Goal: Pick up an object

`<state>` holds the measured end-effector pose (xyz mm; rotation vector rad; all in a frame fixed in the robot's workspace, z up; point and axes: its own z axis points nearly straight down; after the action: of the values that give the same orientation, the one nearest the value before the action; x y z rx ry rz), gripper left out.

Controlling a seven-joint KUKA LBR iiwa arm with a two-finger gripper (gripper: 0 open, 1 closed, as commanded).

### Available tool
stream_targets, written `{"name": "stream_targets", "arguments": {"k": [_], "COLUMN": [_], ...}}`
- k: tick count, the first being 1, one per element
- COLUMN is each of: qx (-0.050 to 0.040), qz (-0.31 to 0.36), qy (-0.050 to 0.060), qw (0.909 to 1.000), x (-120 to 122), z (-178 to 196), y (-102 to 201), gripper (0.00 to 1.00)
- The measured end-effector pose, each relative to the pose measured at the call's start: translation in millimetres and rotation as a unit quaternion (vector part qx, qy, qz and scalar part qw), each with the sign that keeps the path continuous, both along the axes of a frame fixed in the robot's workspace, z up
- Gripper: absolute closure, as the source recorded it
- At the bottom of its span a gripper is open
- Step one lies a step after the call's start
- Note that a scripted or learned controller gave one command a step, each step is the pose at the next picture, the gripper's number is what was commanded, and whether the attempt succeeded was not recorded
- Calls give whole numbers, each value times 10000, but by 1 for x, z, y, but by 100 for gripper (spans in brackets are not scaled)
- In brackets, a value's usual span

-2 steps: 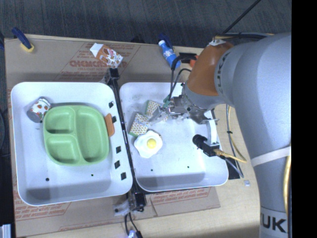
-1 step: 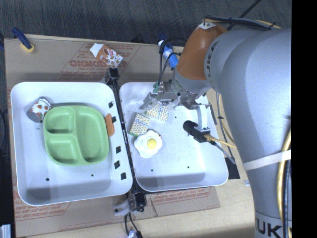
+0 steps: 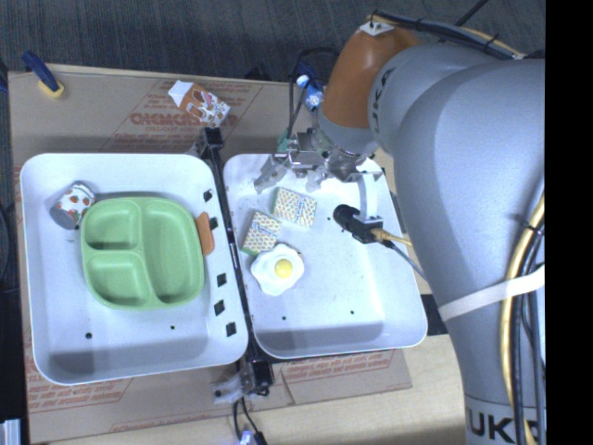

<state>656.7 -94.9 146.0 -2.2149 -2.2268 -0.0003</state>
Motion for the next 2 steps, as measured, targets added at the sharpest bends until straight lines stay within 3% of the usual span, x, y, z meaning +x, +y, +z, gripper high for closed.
{"name": "stream_targets", "arguments": {"k": [1, 2], "qx": [7, -1], "qz": [2, 13], "qy": [-32, 16], "qw": [10000, 10000], "x": [-43, -45], "z": [-50, -44], "y": [5, 4], "gripper": [0, 100]}}
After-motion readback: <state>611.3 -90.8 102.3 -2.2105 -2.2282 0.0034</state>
